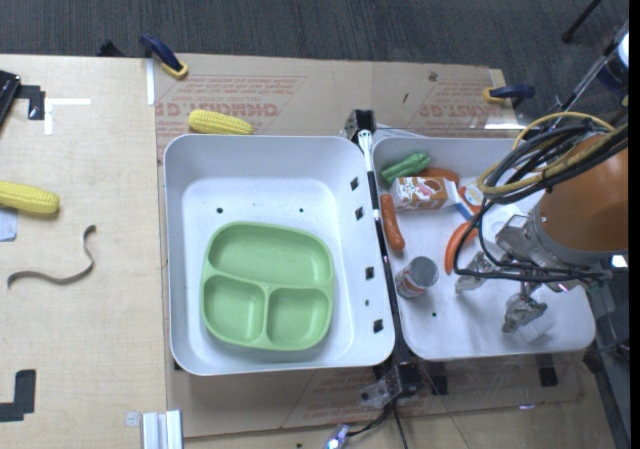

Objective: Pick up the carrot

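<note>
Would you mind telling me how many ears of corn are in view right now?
2. One corn ear lies on the cardboard just behind the left bin; the other corn ear lies on the bench at the far left edge. More might be hidden under the arm.

Wooden bench (80,337) with two white bins (190,267), two corn cobs (219,122), cardboard sheet (300,92).
</note>
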`<state>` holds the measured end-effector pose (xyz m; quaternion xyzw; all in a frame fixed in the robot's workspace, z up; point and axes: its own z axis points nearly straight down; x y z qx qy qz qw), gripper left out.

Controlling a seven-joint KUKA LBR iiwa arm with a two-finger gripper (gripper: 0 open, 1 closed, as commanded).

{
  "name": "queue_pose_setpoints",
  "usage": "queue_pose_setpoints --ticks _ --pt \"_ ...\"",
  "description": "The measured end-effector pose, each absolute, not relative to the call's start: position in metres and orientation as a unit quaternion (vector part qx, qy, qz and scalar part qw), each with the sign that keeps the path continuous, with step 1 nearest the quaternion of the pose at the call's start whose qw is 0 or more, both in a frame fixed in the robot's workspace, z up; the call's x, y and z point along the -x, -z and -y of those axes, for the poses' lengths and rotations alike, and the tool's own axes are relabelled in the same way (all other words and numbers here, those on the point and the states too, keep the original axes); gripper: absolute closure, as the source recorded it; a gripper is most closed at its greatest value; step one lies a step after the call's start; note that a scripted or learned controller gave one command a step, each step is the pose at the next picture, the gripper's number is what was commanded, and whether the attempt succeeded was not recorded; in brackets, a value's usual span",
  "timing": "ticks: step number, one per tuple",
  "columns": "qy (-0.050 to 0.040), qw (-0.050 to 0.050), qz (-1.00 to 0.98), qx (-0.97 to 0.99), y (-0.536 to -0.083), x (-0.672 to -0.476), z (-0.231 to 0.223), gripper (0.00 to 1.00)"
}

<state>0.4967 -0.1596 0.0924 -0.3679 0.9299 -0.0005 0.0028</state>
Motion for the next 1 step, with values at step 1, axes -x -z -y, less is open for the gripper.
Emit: queue_pose_setpoints --ticks 1 --pt "-0.0005 0.002 -0.942 0.336 -0.0921 -0.4914 0.1015 0.00"
